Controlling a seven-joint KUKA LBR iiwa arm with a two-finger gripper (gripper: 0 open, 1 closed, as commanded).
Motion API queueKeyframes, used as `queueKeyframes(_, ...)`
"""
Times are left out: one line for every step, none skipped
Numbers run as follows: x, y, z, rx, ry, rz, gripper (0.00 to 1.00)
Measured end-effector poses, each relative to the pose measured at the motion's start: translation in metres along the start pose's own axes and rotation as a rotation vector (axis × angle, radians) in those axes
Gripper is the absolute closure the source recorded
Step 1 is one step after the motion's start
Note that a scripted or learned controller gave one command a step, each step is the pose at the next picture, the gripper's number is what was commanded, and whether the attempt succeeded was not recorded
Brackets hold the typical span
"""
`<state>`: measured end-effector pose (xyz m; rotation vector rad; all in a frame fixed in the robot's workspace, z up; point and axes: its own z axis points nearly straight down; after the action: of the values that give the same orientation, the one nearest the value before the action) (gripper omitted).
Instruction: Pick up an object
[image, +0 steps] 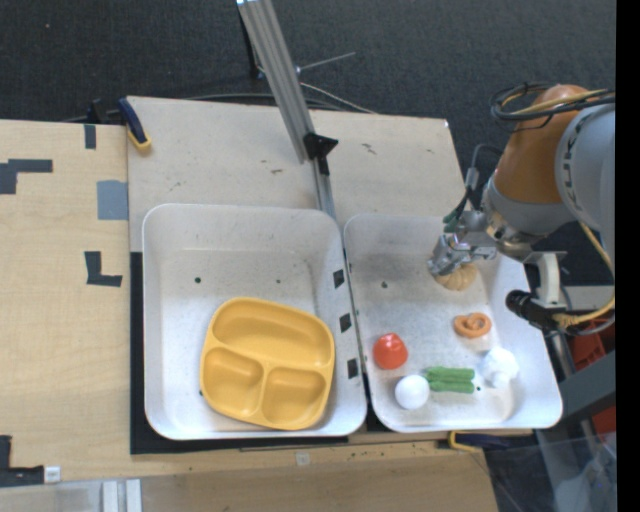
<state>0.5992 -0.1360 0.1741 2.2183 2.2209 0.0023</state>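
A desk (400, 165) seen from above at a slant carries two shallow white bins side by side. The left bin (160, 300) holds one yellow divided tray (268, 362) with three compartments, lying flat toward the 5 o'clock part of that bin.

The right bin (400, 245) holds several small things gathered in its lower half. A red rounded piece (390, 350) sits near the bin's centre, toward 7 o'clock. Just below it, at 6 o'clock, is a white ball (411, 391). Beside the ball, toward 3 o'clock of it, lies a green bar-shaped piece (451, 379), and past that, near the bin's 4 o'clock corner, a white lumpy piece (499, 366). An orange ring-shaped piece (472, 325) rests above the green one, toward the bin's 3 o'clock side.

The grey arm (580, 170) with its orange band reaches in from the right. Its hand (455, 262) is low over the upper right part of the right bin, at about 2 o'clock. A tan rounded object (459, 277) lies directly under the hand, touching or nearly touching it. Whether the hand is open or closed cannot be told, nor whether it grips the tan object.

A slanted metal pole (285, 85) crosses the top of the desk, ending between the two bins.
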Motion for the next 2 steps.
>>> queueKeyframes(0.0,0.001,-0.053,-0.001,0.0,0.0,1.0)
queueKeyframes(0.056,0.016,-0.043,0.004,0.003,-0.006,1.0)
